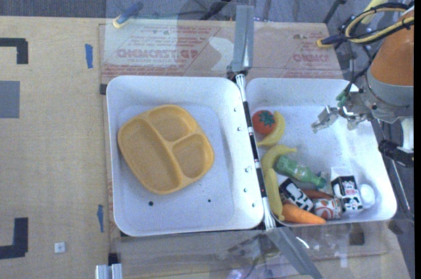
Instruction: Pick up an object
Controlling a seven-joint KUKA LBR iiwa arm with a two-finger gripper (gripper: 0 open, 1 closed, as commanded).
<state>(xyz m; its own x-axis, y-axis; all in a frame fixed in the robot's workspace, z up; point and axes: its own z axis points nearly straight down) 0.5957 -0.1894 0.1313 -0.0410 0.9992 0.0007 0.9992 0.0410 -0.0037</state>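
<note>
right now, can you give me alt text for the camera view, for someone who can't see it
A robot arm's gripper hovers over the right white bin, above a jumble of toy food: a strawberry, bananas, a green bottle and a carrot. The left bin holds a yellow divided plate.

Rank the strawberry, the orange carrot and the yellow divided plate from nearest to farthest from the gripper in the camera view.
Measured from the gripper, in the right bin:
1. Strawberry, right bin, by the divider, level with the gripper.
2. Orange carrot, right bin, front edge.
3. Yellow divided plate, left bin, across the divider.
</note>
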